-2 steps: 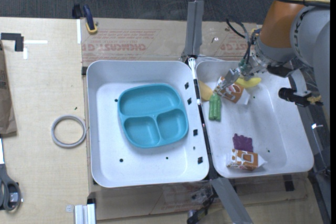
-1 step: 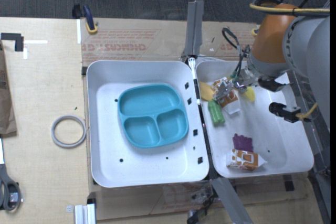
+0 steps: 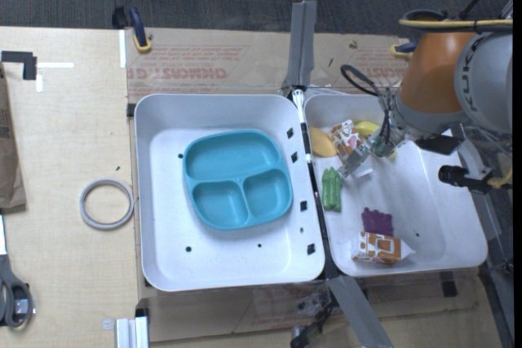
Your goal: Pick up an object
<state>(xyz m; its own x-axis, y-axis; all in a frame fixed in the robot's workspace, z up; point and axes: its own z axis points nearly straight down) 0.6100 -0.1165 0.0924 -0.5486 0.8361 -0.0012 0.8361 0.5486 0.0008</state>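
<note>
Pincer point(image 3: 359, 163) low in right bin point(image 3: 457, 257), near its far left corner, over small printed packet point(image 3: 347, 138); pincer state: cannot tell. Packet probably light, crinkly, slippery; grip across narrow middle.

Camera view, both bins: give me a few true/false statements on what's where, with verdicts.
1. The blue divided tray lies in the left bin. True.
2. The green object sits in the left bin. False: it lies in the right bin, near the wall between the bins.
3. The gripper is over the right bin, close to the small colourful package. True.
4. The purple object lies on the blue divided tray. False: it is in the right bin, just above the orange and white package.
5. A grey ring lies on the bench to the left of the bins. True.
</note>
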